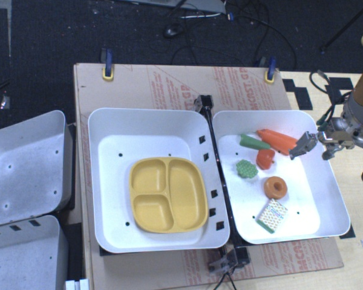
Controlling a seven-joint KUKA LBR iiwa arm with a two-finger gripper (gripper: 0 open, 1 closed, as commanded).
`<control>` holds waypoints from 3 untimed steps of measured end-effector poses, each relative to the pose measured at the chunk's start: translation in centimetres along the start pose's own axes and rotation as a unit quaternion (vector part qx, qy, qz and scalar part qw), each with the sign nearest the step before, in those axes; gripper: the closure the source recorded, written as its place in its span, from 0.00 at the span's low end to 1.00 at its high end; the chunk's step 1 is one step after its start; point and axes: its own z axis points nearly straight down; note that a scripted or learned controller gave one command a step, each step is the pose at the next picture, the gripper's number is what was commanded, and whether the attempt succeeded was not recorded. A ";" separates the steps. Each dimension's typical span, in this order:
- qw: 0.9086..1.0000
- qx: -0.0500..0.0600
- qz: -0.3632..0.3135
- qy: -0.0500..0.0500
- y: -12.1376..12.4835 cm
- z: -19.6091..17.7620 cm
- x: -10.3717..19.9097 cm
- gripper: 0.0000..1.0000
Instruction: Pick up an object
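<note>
Five small toys are lying in the right bin (327, 180): an orange carrot-like piece (278, 139) touching a green pod (254, 142) near the back, a small red piece (265, 158) just below them, a round green piece (247, 169) to their left, an orange ring (276, 187) near the middle and a green-and-white packet (272, 215) toward the front. The gripper (317, 145) is hovering at the bin's right edge, just beside the carrot's tip, its fingers spread apart and carrying nothing. The back cluster is looking like the riskiest target: with carrot, pod and red piece crowding together, a descent there is likely to be nudging one toy aside or pinching two at once, and the rounded carrot may be squirting out of a closing grip. The left bin (103, 162) is holding a yellow divided tray (168, 194), and both bins are sitting on the worktop (145, 83).
</note>
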 end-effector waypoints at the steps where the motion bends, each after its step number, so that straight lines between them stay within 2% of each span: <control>1: 1.000 -0.006 -0.002 -0.001 0.2 -0.6 0.0 0.00; 3: 1.000 -0.004 -0.001 -0.001 0.0 9.3 0.8 0.00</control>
